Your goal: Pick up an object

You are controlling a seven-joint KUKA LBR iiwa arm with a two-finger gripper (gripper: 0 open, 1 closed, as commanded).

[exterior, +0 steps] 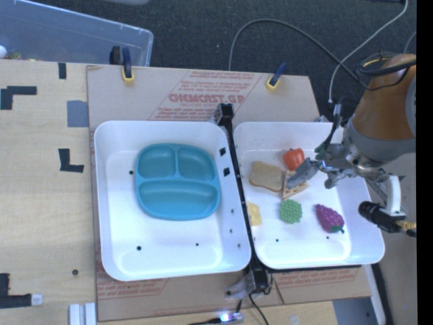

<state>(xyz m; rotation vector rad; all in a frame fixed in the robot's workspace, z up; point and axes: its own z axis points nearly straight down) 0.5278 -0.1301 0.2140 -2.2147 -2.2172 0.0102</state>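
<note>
The right bin (358, 249) holds several toy foods. A tan bread slice (265, 176) lies near its left wall, with a red-orange tomato-like piece (293, 158) just behind it. A green bumpy piece (291, 211), a purple grape bunch (329, 217) and a small yellow piece (254, 214) lie nearer the front. My gripper (300, 175) reaches in from the right, low over the right edge of the bread slice and a tan wedge (293, 192) below it. Whether it touches either one is hidden by the gripper itself.
The left bin (108, 249) holds a blue divided plate (177, 181). A black divider (233, 175) separates the two bins. The arm's orange band and grey wrist (382, 124) hang over the right bin's right rim. Cables run behind the bins.
</note>
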